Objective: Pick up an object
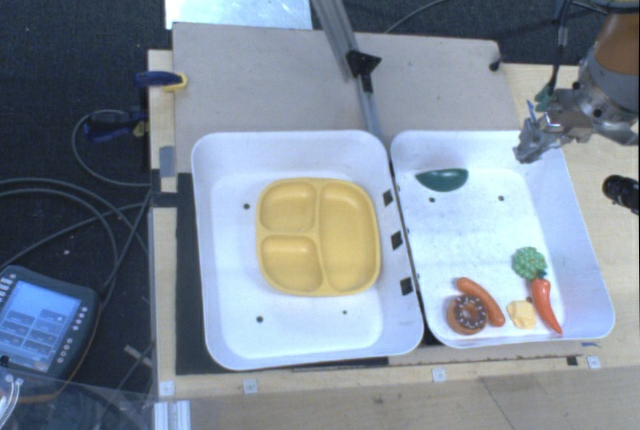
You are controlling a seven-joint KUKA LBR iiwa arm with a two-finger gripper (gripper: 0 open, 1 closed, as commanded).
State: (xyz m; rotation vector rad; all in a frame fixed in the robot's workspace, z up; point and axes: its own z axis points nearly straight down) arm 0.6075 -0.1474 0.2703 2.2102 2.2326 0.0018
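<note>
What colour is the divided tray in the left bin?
Yellow. The divided tray shows plainly in the camera view.

Two bins side by side. Left bin (215,318) holds a divided tray (318,236) near its centre. Right bin (585,248): bowl (441,180) at 11 o'clock; at 5 o'clock a cluster, sausage (482,299) touching donut (466,316), cheese piece (521,314) between donut and carrot (545,304), broccoli (529,263) just behind carrot.
</note>
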